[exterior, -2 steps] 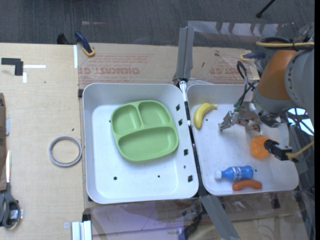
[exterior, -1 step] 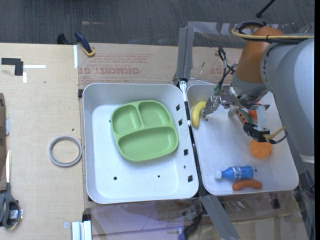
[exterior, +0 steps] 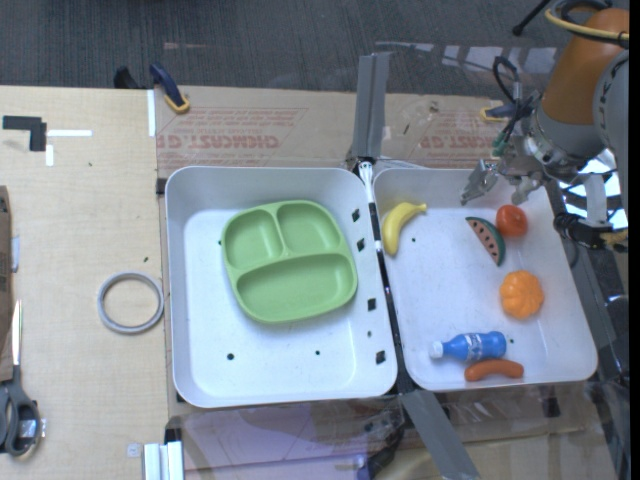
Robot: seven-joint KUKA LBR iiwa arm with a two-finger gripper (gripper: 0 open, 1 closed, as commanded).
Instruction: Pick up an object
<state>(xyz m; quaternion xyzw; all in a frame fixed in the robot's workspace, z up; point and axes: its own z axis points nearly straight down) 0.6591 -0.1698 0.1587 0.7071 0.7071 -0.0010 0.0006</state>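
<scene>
The right bin (exterior: 560,368) holds a yellow banana (exterior: 398,222) at its far left, a watermelon slice (exterior: 489,239), a red tomato (exterior: 513,219), an orange pumpkin-like toy (exterior: 521,294), a blue bottle (exterior: 471,347) and a small red sausage (exterior: 493,370) near the front. My gripper (exterior: 487,184) hangs over the bin's far edge, just above the watermelon slice and left of the tomato. Its fingers look spread apart with nothing between them.
The left bin (exterior: 190,268) carries a green divided plate (exterior: 289,260). On the bench to the left lie a roll of tape (exterior: 131,301), scissors (exterior: 17,408) and a blue clamp (exterior: 170,88). A metal post (exterior: 372,103) stands between the bins at the back.
</scene>
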